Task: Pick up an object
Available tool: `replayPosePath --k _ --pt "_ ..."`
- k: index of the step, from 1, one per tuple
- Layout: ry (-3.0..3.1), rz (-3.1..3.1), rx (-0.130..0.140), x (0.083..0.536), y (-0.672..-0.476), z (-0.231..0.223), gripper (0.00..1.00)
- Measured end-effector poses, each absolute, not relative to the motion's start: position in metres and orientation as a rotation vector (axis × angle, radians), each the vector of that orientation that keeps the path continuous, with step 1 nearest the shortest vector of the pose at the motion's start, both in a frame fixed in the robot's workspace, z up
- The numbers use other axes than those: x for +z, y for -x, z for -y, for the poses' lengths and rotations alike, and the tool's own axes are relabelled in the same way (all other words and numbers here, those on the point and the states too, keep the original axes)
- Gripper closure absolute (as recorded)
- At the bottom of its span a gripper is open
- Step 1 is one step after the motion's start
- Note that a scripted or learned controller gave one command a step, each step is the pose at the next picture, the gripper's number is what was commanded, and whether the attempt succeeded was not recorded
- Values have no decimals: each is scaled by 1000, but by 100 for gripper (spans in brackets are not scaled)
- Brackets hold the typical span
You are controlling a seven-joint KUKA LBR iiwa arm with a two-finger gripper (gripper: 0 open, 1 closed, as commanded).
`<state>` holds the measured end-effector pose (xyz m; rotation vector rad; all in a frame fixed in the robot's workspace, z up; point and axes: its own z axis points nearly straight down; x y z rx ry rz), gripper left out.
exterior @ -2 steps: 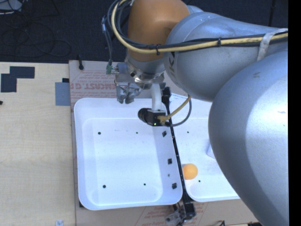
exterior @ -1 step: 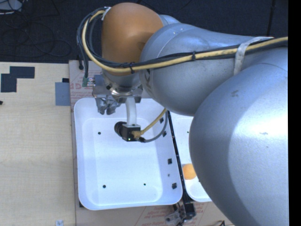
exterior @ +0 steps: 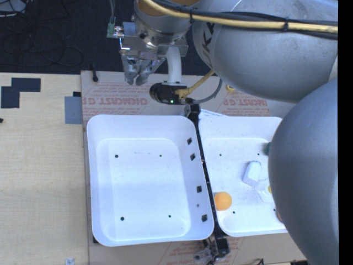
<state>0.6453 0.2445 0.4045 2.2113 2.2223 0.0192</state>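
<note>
Jaws first: the gripper (exterior: 139,73) hangs beyond the far rim of the left bin (exterior: 98,148), over the cardboard sheet (exterior: 116,98), its fingers close together with nothing seen between them, touching nothing. Below it, that bin's white floor lies wide open, with free room right up to its walls. Across the black divider (exterior: 199,170), the right bin (exterior: 234,134) holds an orange ball (exterior: 223,201) near the divider and a small white object (exterior: 252,173) further right, apart from the ball. The arm's grey bulk (exterior: 309,164) overhangs that bin's right side.
</note>
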Motion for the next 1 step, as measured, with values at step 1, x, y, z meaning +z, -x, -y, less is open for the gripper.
replayPosePath --k 1 --pt "-2223 -2225 -16 315 -643 -244 100"
